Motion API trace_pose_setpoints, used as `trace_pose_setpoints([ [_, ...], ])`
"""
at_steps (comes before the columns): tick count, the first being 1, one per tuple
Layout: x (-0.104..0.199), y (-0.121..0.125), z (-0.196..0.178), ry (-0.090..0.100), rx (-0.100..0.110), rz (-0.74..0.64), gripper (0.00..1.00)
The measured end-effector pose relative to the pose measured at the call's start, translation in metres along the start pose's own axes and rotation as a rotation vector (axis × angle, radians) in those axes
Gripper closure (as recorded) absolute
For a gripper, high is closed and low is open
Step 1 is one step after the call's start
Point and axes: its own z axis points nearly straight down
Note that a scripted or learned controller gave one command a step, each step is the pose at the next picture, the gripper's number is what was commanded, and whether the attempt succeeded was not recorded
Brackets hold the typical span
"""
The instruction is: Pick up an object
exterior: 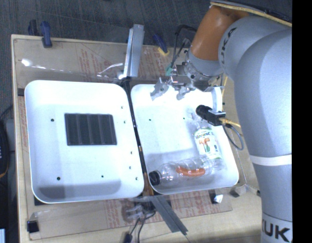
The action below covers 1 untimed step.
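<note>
A clear plastic bottle (184, 171) with a black cap and an orange label lies on its side along the front wall of the right bin (161, 135). A smaller clear bottle (207, 143) with a white label lies by that bin's right wall, its neck pointing to the back. My gripper (169, 89) hangs over the back edge of the right bin, well clear of both bottles. It is open, with nothing between its fingers (157, 90).
A flat black ribbed pad (90, 129) lies in the middle of the left bin (44, 156). A metal bar (133, 49) stands at the back between the bins. The grey arm (257, 85) covers the right side of the bench.
</note>
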Motion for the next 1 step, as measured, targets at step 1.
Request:
trace_pose_setpoints([
  [1, -0.0786, -0.0679, -0.023, -0.001, -0.001, 0.089, 0.0],
])
